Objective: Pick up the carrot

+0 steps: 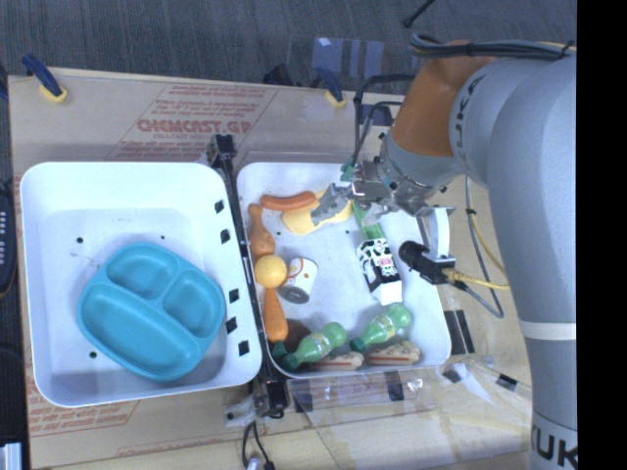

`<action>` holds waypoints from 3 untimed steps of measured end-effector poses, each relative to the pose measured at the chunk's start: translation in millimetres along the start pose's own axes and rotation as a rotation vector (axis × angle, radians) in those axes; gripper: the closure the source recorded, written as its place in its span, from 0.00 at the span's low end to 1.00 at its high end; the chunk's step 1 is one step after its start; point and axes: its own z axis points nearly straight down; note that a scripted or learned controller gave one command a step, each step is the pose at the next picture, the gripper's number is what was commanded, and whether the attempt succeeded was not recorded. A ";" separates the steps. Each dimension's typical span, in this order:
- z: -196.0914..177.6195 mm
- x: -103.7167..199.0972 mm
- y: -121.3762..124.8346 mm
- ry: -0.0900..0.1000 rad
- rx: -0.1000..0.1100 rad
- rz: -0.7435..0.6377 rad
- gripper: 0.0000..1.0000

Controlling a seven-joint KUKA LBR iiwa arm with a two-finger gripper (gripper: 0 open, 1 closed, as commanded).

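**Arm over the far end of the right bin; carrot lies against the left wall**

Nearest the camera, along the front wall of the right bin, two green bottles lie tipped over what look like toy sandwiches. The clutter seems simply dumped in, nothing set upright.

Just beyond, the carrot lies lengthwise against the bin's left wall, orange and tapered, its near end touching the darker bottle. Above it sits a yellow ball beside a small white cup on its side, and a brownish piece continues up the same wall. A black-and-white milk carton lies mid-bin.

At the far end are a hot dog sausage and a yellow banana-like piece. The gripper hangs there, touching or just above the yellow piece; whether the jaws are apart or together cannot be told. It is well apart from the carrot, so the pick is likely not begun.

The left bin holds a blue divided plate, its compartments bare.
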 end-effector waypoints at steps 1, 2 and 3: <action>92.0 1.7 37.3 0.001 0.000 -0.067 0.00; 77.6 2.0 39.3 0.000 -0.001 -0.076 1.00; -14.8 122.4 6.4 0.001 -0.012 0.146 1.00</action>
